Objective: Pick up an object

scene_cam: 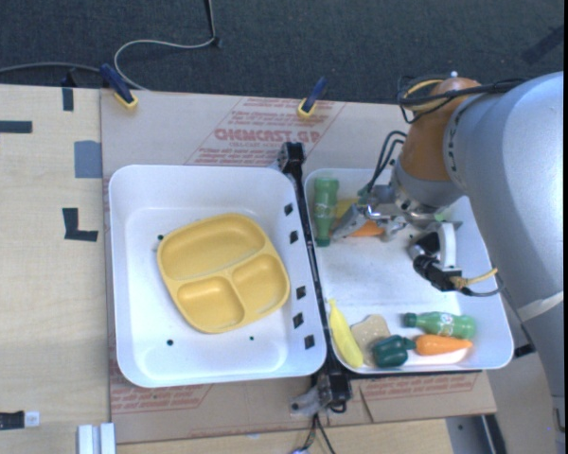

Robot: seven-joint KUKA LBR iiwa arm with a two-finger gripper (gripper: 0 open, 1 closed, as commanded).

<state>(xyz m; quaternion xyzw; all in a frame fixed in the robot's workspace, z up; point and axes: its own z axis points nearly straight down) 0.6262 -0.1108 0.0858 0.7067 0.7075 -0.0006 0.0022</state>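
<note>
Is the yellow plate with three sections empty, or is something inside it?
Empty. The yellow plate lies flat in the left bin, and all three sections show bare yellow.

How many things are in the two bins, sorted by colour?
Yellow: 2, the plate and banana
Green: 3, the tall bottle, small bottle and pepper
Orange: 2, the carrot and an orange piece by the gripper
Beige: 1, the beige item
Total: 8
</note>
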